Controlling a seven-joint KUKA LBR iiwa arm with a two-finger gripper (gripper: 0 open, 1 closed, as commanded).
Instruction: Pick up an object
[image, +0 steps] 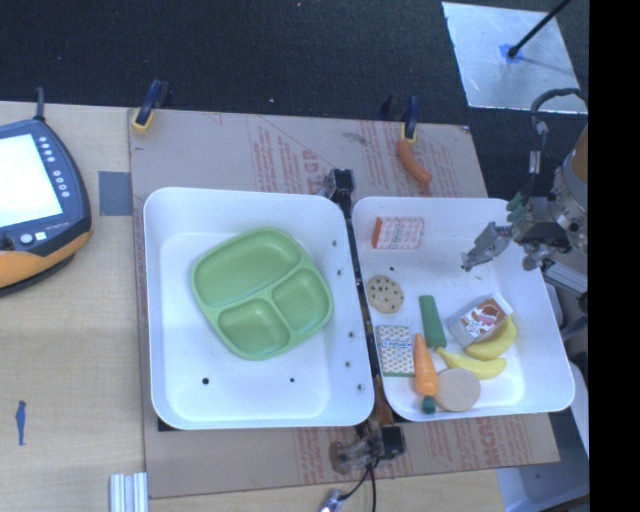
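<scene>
Now the hand hovers over the right white bin, grip state unclear, above the yellow banana.

- The two shallow white bins looked like smooth, faintly glossy plastic.
- The green three-compartment plate appeared to be matt plastic.
- The pale wooden worktop showed a smooth grain.
- The brown cardboard sheet looked matt.

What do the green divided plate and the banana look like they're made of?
The green three-compartment plate looks like moulded plastic: uniform colour, smooth matte finish, rounded edges. The yellow banana in the right white bin is probably toy plastic or rubber, given its even, unblemished colour, though the view is too coarse to be sure.
</scene>
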